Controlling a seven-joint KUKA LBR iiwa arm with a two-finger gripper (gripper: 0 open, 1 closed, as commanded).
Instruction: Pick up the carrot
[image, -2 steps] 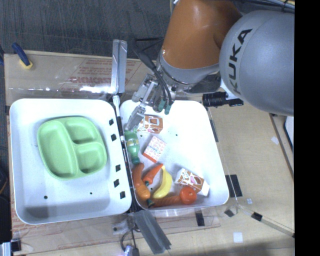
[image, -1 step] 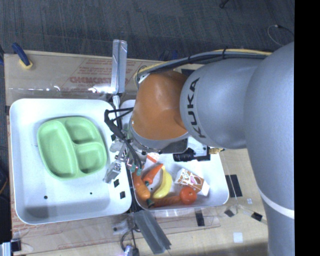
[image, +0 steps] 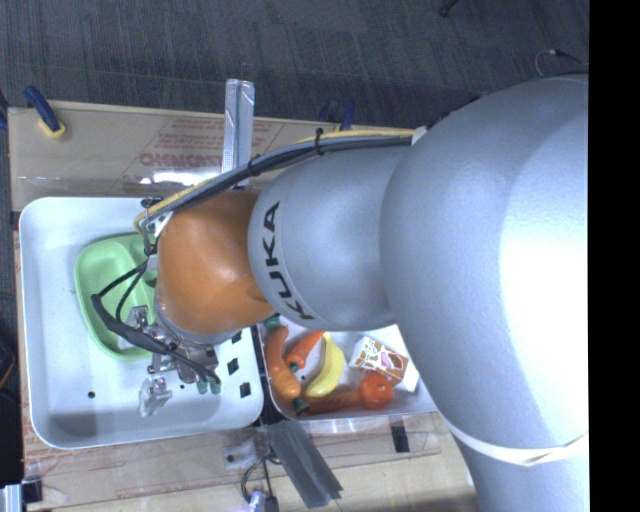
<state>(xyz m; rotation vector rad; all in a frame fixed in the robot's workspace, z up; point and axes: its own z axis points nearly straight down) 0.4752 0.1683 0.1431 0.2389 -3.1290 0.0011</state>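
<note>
My grey arm (image: 440, 260) looms closest, "KUKA" in black capitals along its casing, orange band (image: 205, 265) just above the wrist. End effector (image: 158, 395) low over the floor of the left white bin (image: 40, 300); whether it is open or closed, cannot tell. Green bowl (image: 105, 285) up and left of it, near. Carrot (image: 300, 352) well off to its right in the right bin (image: 420, 405), touching a banana (image: 328, 372), tomato (image: 376, 390) and printed packet (image: 385, 360) beyond; packet text unreadable.

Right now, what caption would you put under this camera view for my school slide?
Robot arm reaching over the left bin, its end effector low inside, while the carrot lies in the right bin beside a banana.
</note>
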